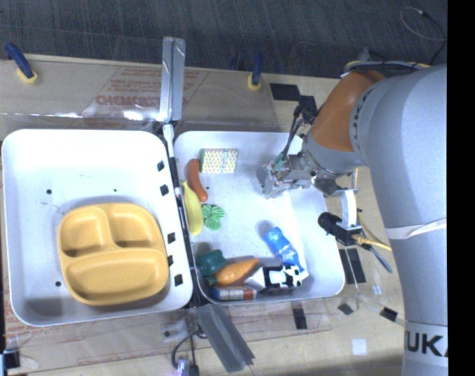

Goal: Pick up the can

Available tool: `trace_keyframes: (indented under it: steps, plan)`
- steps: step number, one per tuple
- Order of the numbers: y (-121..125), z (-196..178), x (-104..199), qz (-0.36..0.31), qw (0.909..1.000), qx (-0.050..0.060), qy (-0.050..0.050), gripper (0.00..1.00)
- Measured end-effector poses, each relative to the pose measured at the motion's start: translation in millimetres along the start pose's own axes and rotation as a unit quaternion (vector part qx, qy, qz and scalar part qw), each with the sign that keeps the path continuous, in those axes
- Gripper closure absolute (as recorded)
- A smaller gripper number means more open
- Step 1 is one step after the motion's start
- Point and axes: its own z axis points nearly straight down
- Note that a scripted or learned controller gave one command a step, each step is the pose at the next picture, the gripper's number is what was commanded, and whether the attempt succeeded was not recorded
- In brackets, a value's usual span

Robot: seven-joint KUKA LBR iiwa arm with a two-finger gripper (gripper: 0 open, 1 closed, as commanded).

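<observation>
A small red and silver can lies on its side against the front wall of the right bin, just below an orange vegetable toy. My gripper hangs low over the back right part of that bin, well away from the can and above bare white floor. Nothing shows in its grasp.
The right bin also holds a dotted box, a sausage, a banana, a green leafy toy, a blue bottle, a teal toy and a black-and-white cow toy. A yellow divided plate lies in the left bin.
</observation>
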Motion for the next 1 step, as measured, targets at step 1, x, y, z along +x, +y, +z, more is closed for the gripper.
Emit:
trace_keyframes:
  steps: [1]
  plan:
    - [0.1, 0.2, 0.5, 0.000, 1.0000, 0.000, 0.000, 0.00]
